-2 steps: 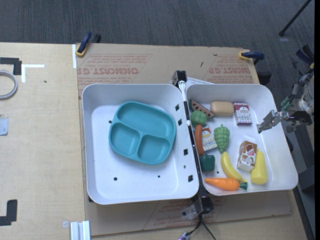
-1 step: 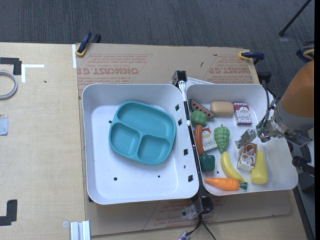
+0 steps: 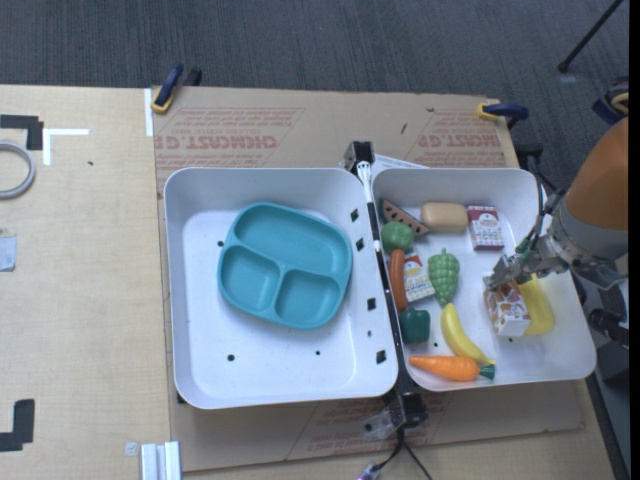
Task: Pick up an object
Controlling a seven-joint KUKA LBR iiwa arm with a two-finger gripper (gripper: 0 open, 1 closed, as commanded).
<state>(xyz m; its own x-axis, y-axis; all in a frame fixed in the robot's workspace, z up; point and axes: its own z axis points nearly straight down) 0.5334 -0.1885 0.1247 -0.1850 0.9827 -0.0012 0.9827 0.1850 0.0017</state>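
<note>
One camera sits fixed above the worktop point(image 3: 80, 318), looking down at a slant from fairly far, taking in both bins point(image 3: 190, 298) and the floor beyond the far edge.

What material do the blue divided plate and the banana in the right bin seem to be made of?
The blue divided plate looks like moulded plastic with a matte finish: one even teal colour, soft rounded compartment edges, no strong glare. The banana is probably a plastic toy: uniform bright yellow and a smooth, slightly glossy surface. The view is too coarse to rule out rubber or foam.
</note>
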